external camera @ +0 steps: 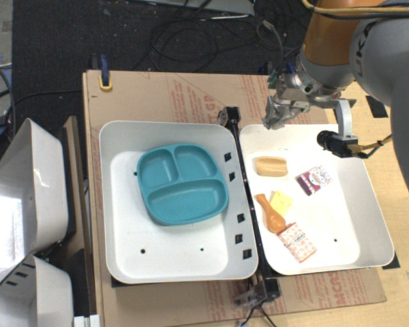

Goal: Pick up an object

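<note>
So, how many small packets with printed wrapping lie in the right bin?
2. A dark purple-and-white packet lies toward the bin's middle, right of the tan bread-like piece. A red-and-white packet lies near the front, below the orange spoon.
</note>
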